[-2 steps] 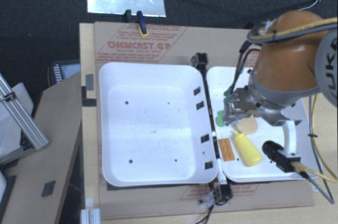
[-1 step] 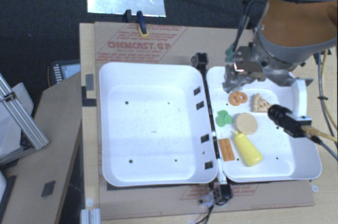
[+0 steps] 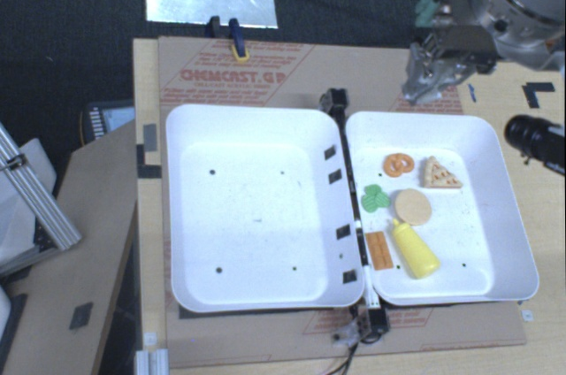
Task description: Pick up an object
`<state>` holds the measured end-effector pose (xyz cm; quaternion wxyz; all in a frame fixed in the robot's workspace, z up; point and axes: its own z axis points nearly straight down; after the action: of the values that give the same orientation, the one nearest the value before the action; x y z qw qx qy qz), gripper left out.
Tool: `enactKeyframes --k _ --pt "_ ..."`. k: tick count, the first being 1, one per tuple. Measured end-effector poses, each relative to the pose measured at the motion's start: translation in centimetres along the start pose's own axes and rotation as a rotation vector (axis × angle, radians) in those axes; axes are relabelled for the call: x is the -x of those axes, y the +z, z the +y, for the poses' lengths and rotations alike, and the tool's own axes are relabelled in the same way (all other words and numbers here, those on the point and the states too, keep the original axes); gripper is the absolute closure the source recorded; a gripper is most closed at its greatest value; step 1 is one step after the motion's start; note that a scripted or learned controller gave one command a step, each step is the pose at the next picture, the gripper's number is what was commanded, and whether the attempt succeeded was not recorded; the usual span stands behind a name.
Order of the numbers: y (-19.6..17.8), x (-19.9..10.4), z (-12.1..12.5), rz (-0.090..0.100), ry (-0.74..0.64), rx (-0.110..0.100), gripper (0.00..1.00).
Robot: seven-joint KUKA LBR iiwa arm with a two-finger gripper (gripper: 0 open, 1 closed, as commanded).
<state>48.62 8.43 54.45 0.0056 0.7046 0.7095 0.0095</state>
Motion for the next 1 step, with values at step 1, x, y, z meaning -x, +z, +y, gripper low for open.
enactKeyframes --k 1 --pt "1.01 -6.39 -0.01 -0.003 -0.003 -0.020 1.00"
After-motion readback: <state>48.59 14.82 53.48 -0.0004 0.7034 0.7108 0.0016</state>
